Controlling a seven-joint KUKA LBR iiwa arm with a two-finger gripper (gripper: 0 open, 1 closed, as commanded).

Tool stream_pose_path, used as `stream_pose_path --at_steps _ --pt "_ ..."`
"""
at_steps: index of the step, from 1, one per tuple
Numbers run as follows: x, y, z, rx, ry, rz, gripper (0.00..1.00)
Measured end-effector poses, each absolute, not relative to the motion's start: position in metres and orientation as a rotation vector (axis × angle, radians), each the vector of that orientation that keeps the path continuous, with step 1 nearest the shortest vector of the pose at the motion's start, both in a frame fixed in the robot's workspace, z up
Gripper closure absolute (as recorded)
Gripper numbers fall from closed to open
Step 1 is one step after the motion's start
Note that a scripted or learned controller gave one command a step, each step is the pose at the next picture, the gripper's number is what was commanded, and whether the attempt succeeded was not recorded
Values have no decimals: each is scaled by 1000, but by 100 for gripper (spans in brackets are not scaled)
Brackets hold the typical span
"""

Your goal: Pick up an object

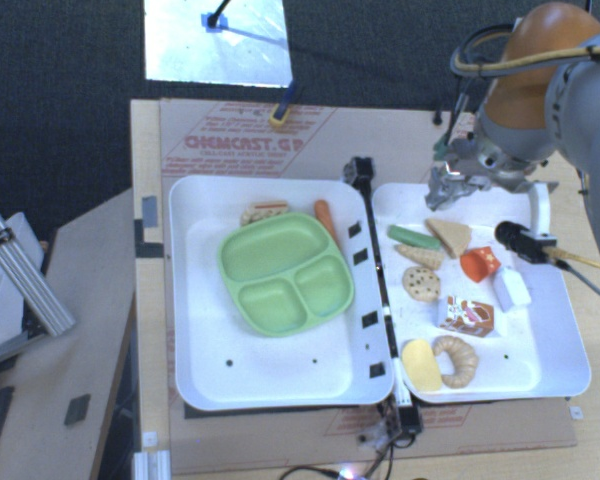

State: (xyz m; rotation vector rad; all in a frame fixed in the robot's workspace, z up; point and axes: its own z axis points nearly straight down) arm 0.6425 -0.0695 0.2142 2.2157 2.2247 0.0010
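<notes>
We see the gripper (446, 194) hovering over the right bin's (565, 363) far edge; we cannot tell its grip. Just below it, the green bean pod (413, 236) lies flat, long axis running left-right, beside a bread wedge (450, 235)

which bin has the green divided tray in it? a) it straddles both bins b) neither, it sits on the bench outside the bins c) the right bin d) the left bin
d: the green divided tray lies wholly inside the left bin, with the orange carrot-like piece beside its upper right edge, while the right bin holds the small food items such as the cookie.
</notes>
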Motion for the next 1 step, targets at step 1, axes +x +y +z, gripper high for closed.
stream_pose_path --at_steps 1 --pt "638 -71 216 2218 2222 1 100"
